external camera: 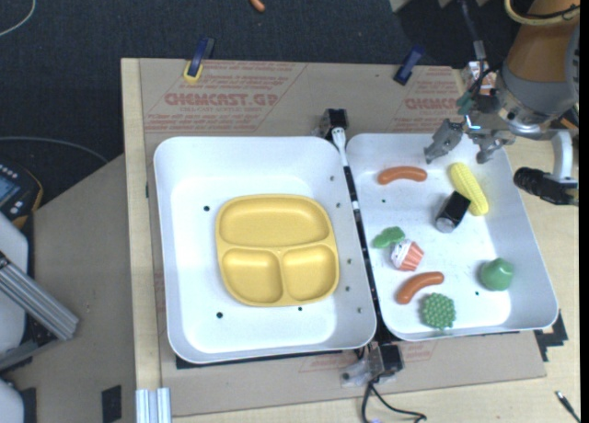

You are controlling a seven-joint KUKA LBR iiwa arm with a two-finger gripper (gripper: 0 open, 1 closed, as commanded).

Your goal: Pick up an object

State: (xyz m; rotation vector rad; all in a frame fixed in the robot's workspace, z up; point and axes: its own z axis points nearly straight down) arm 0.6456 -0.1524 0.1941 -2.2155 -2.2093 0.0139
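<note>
In the camera view, the gripper (467,140) is seen above the right bin's (529,237) far edge, its fingers spread wide with nothing between them. A sausage (402,174) and a corn cob (467,188) are found just below it near the far edge, with a black cylinder (452,211) touching the corn. A strawberry (405,254) lies mid-bin, a second sausage (420,286) and broccoli (437,310) near the front edge, a green ball (497,274) toward the right edge. A yellow tray (276,248) is set in the left bin (184,228).
</note>
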